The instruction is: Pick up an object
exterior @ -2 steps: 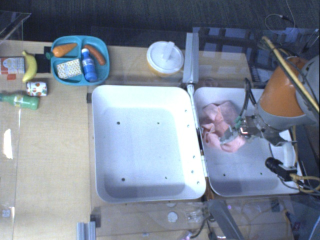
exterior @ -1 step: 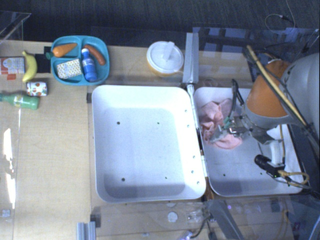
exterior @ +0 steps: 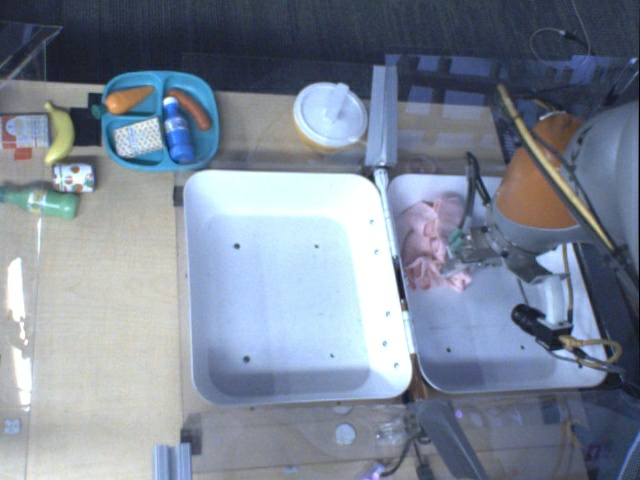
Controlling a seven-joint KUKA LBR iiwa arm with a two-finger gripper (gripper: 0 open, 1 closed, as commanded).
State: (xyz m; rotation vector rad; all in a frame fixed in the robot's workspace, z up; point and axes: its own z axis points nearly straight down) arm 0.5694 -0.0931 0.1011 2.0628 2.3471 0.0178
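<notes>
A grey robot arm with an orange band above its wrist reaches in from the right over the right-hand shallow white bin (exterior: 500,358), its two-finger gripper (exterior: 466,249) low at the edge of a crumpled pink cloth-like object (exterior: 432,245). The pink object lies in the upper left part of that bin, close against the wall shared with the left-hand white bin (exterior: 290,288). Its long axis runs roughly from the far side toward the near side of the bin. It lies to the left of the gripper in this view, touching or nearly touching the tip. Whether the gripper is released or clenched cannot be told here, and no grasp can be confirmed. On the bench beyond sit a blue divided tray (exterior: 160,118) of toy food and a white lidded cup (exterior: 330,116).
</notes>
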